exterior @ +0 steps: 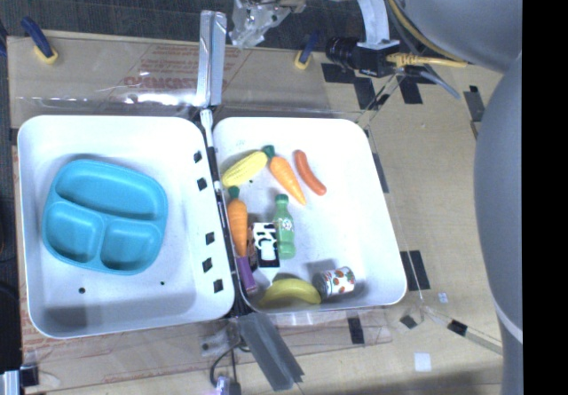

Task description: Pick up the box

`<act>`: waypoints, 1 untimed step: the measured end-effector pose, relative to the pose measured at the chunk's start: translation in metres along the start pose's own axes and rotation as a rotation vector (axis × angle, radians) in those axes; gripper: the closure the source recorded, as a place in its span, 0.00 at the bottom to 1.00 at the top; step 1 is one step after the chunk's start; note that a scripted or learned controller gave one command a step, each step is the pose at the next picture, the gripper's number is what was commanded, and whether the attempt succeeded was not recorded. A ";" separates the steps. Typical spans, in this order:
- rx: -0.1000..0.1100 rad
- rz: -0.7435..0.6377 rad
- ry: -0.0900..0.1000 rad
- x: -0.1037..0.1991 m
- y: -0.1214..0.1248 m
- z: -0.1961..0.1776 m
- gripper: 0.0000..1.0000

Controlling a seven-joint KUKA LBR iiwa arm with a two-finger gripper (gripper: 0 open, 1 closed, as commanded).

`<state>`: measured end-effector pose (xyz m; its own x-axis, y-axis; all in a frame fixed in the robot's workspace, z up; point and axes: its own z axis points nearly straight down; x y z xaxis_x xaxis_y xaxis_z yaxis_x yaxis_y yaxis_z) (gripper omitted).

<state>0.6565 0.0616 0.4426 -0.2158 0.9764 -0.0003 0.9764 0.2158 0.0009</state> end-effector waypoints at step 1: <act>-0.002 -0.197 -0.001 0.106 0.023 0.000 1.00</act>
<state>0.6560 0.1697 0.4426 -0.4030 0.9152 -0.0015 0.9152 0.4030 0.0029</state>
